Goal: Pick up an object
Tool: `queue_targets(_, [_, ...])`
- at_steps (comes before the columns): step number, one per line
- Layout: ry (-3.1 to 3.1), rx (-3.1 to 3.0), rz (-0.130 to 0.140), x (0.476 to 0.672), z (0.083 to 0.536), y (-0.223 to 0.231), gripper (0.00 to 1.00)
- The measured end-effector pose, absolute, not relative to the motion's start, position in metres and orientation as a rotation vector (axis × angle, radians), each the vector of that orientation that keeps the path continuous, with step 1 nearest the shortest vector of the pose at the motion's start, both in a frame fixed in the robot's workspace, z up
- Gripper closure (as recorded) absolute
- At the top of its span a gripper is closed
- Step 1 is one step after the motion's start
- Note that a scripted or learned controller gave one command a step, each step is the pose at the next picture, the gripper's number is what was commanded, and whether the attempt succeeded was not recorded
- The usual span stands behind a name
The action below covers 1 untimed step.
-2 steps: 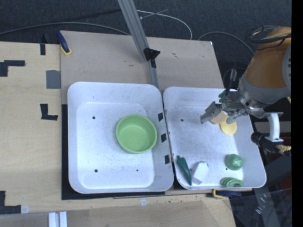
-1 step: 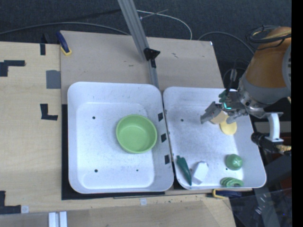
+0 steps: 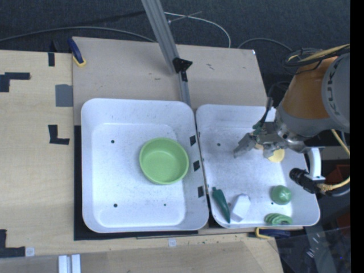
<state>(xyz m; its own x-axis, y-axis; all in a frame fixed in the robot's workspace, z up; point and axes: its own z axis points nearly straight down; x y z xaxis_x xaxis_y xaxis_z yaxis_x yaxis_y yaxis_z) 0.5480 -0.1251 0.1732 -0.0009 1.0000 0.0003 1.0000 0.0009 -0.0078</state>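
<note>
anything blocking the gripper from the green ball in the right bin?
Nothing visible. The gripper sits over the upper middle of the right bin; the green ball lies lower right of it, with bare bin floor between. A yellow piece lies beside the wrist, off that line.

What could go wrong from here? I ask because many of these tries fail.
The hand sits over bare floor of the right bin, so it may close on nothing. The yellow object lies half under the wrist and could get knocked. The other objects crowd the near wall, like the white block, leaving little finger room.
</note>
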Motion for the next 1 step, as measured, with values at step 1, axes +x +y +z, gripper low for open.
queue_targets(1, [-2.218, -2.215, 0.009, 0.5494, 0.109, -0.1241, 0.0])
